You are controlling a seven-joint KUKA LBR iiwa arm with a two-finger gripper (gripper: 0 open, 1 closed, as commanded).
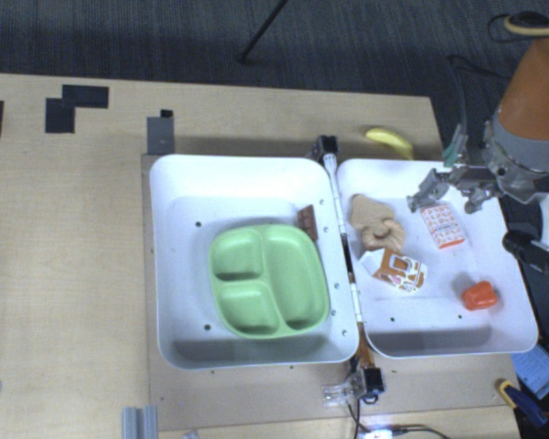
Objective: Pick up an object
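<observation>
— Across the counter [64,273], what lay where?

— Two white bins sat side by side. The left bin [178,245] carried a green divided plate [268,280], with a small brown piece [306,218] at the plate's upper right corner, near the divider.

— And the right bin [503,332]?

— It bore four things: a tan crumpled lump [375,220] near its left wall, a white and orange carton [401,271] just below the lump, a white packet with red print [442,226] further right, and a small red-orange object [479,295] low at the right.

— Where was the tool [448,190]?

— It hung over the upper right part of that bin, reaching in from the right. Its two fingers [428,190] stood spread apart, with nothing between them. The printed packet lay just below the tips; whether they touched it I could not tell.

— Anything outside the bins?

— A yellow banana-like object [389,140] lay on the counter just behind the right bin.
</observation>
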